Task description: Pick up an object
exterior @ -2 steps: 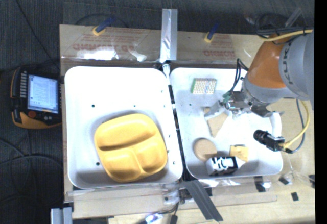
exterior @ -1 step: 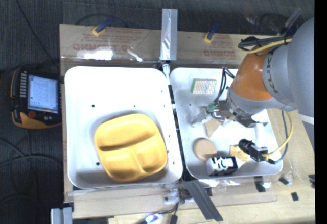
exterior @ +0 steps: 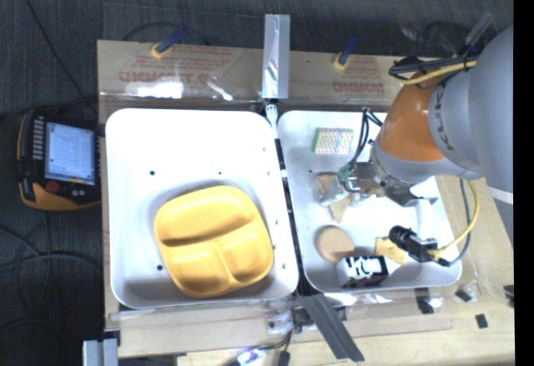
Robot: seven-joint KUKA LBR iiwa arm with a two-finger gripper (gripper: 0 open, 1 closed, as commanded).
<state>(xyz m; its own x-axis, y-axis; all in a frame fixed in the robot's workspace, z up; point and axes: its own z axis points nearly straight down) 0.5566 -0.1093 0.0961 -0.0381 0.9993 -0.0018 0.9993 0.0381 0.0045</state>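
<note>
While the bench point(exterior: 209, 72) spreads across the middle of the view with two shallow white bins side by side on it, the grey arm point(exterior: 467, 114) comes in from 3 o'clock, its orange band sitting over the right bin's 2 o'clock corner. The left bin point(exterior: 167, 127) carries a yellow compartment tray point(exterior: 215, 239), lying flat and slightly askew toward that bin's 6 o'clock side. Off the bench at 9 o'clock, on the dark floor, lies a handheld pendant point(exterior: 60, 157) with a lit screen.

The right bin point(exterior: 375, 218) holds the small things, any of which could be picked up. A round tan disc point(exterior: 332, 243) lies flat toward 7 o'clock in that bin. Just at the disc's 4 o'clock, near the bin's 6 o'clock wall, sits a black-and-white object point(exterior: 365, 267) (too small to make out what it is). A green-and-white dotted pad point(exterior: 334, 140) lies up toward 11 o'clock, well apart from the rest. A crumpled tan piece point(exterior: 327, 185) sits near 9 o'clock, with a smaller tan scrap point(exterior: 338, 208) just at its 5 o'clock, between it and the disc.

The fingers point(exterior: 356, 180) hang low near the bin's centre, just at 3 o'clock of the crumpled tan piece. From this angle I cannot tell how far apart they stand, whether they touch that piece, or whether anything lies between them.
</note>
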